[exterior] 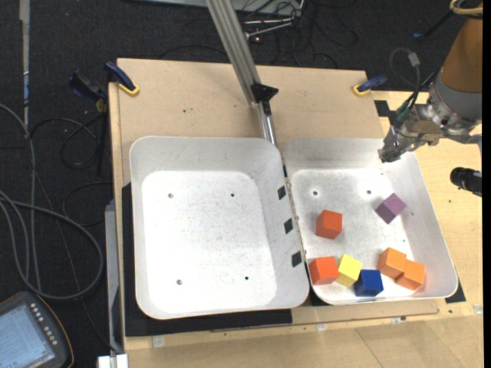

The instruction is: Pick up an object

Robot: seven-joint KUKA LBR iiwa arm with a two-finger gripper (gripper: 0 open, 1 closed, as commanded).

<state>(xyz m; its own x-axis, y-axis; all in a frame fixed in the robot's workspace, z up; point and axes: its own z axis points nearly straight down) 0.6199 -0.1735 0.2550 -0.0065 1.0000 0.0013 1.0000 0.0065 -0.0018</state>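
1. No brand, label or writing can be read on anything here.
2. The blocks sit in the right bin (430, 205): a purple block (391, 207) near its far right side and an orange-red block (329, 224) alone near the middle.
3. Along the near edge, another orange-red block (323, 270), a yellow block (349, 269) and a blue block (369, 282) cluster close together; two orange blocks (403, 267) touch each other just to their right.
4. The gripper (389, 152) hangs over the bin's far right corner, apart from the purple block below it. How its jaws stand cannot be told; nothing is seen in them.
5. The left bin (146, 205) lies beside the right one.
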